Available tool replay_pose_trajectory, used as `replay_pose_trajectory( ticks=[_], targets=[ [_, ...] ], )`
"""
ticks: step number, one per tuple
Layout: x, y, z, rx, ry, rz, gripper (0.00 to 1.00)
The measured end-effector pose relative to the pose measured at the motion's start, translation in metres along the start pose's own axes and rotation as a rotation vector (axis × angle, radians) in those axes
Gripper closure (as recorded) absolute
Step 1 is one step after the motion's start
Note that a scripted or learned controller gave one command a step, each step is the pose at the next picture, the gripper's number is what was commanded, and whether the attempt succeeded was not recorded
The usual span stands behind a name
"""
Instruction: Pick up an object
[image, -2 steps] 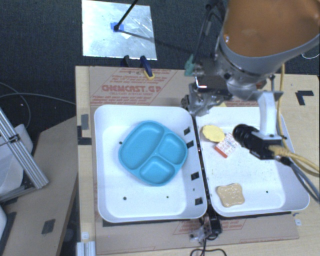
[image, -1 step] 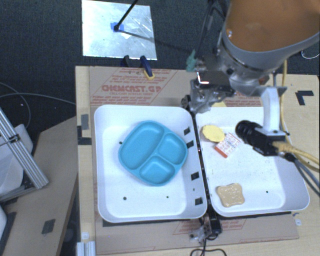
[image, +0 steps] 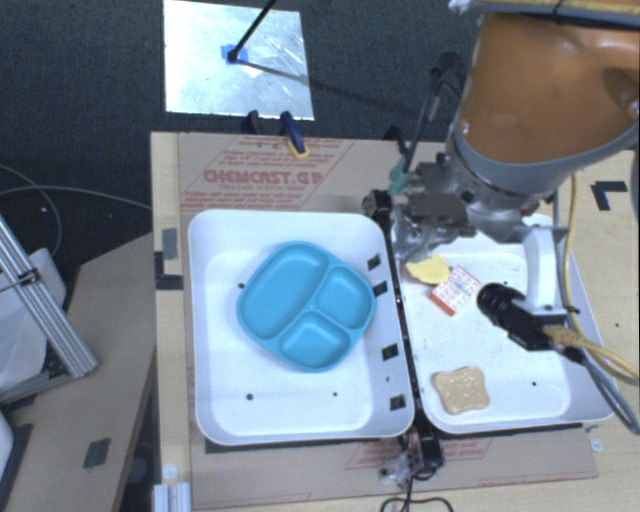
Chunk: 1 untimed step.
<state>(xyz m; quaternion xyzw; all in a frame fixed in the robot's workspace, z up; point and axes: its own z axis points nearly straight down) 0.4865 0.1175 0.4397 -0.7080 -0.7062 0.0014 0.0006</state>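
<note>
The camera view looks down on two shallow white bins set side by side on a brown cardboard sheet with red lettering (image: 265, 165).

The left white bin (image: 225, 400) carries a light blue plastic plate with three compartments (image: 305, 305). The plate lies flat near the bin's middle, turned at an angle to the bin's walls.

The right white bin (image: 520, 385) carries three small things. A flat yellow piece with a rounded outline (image: 428, 270) lies near the bin's far left corner, close to the wall shared with the left bin. A small red-and-white printed packet (image: 455, 290) lies just beside it, on the side nearer the bin's middle; whether the two touch cannot be told. A tan, toast-shaped flat piece (image: 460, 390) lies well apart from them, near the bin's near edge.

The grey arm reaches in from the right, and its gripper (image: 418, 238) is over the far left corner of the right bin, just beyond the yellow piece. Whether the claw is released or clenched cannot be told, and nothing is seen grasped in it.
</note>
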Motion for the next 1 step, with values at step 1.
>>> replay_pose_trajectory(
  ticks=[1],
  targets=[
    [0.0452,0.0,0.0245,-0.003,0.002,-0.007,1.0]
  ],
)
